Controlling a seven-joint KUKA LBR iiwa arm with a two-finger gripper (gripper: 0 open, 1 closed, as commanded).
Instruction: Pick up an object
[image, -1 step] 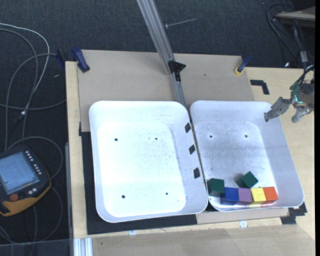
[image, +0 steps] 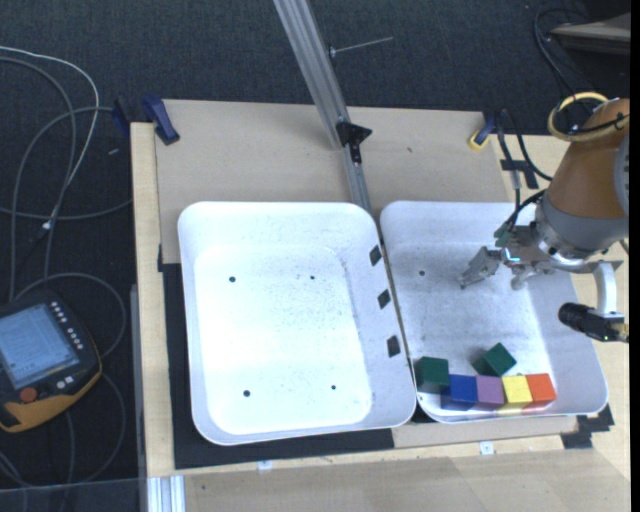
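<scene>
- Reaching in from the right, the grey arm with its orange band (image: 583, 180) hangs over the right shallow white bin (image: 440, 250).
- Its claw (image: 500, 272) is spread wide, with nothing between the fingers, above that bin's bare middle.
- Small blocks lie well apart from it along the bin's near edge: two dark green cubes (image: 432, 372) (image: 497, 358), then a blue (image: 462, 388), purple (image: 489, 389), yellow (image: 515, 388) and orange cube (image: 540, 386) touching in a row.
- Left white bin (image: 200, 300) sits beside it on the wooden surface (image: 250, 150).
</scene>
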